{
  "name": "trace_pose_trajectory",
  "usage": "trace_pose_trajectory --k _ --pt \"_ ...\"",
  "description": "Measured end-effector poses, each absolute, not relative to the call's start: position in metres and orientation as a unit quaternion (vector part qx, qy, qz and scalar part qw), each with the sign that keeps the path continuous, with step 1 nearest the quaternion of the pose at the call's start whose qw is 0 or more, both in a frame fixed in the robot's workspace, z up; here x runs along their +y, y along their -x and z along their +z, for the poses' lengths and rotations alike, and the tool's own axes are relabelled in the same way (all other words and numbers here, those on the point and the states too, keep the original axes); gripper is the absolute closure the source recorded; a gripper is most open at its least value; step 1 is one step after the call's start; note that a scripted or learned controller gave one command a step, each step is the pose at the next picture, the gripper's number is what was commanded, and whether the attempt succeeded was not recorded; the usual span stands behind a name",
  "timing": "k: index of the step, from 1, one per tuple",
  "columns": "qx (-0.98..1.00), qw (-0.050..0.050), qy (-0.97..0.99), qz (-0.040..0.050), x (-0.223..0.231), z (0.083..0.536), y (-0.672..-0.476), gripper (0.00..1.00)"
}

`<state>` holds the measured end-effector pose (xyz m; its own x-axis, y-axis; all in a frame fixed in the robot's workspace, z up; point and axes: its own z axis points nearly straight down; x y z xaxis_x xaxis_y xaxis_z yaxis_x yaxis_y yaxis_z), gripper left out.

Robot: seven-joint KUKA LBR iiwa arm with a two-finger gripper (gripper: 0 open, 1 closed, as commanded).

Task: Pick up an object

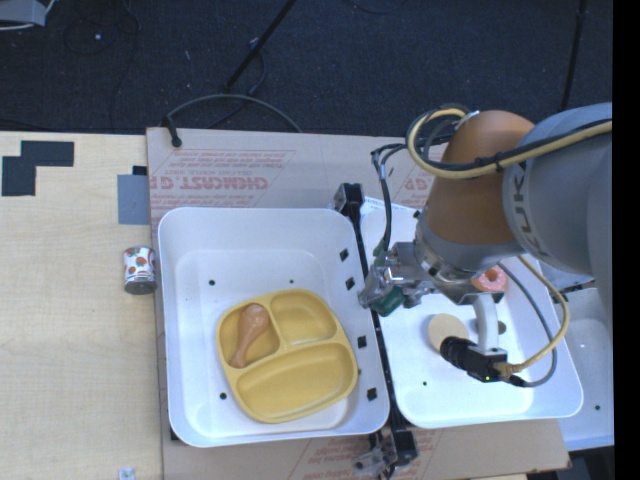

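Nothing lifted yet, as far as I can see.
Nearest, a cream oval (446,327) lies loose in the right bin (545,400); beyond it the gripper (384,296) hovers by the bin's left wall, and I cannot tell whether it is apart or together.

The bench (70,348) is lit brightly and evenly, and shadows are kept soft and faint. The white floor of the left bin (190,268) is nearly washed out. Beyond that bin's far edge the ground is left dark. To its right, a soft sheen is seen on the arm's orange band (480,188). Fine detail is softened throughout.
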<state>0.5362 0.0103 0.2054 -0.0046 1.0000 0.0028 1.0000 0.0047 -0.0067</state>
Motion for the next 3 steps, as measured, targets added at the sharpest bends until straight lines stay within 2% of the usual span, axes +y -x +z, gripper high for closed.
trace_pose_trajectory --k 1,2,3 --pt "-0.709 0.003 0.705 0.0016 0.058 0.201 -0.524 1.0" --pt "-0.709 0.002 0.705 0.0006 0.104 0.219 -0.52 1.0" --pt "-0.708 0.001 0.706 0.0017 0.103 0.218 -0.52 0.0"
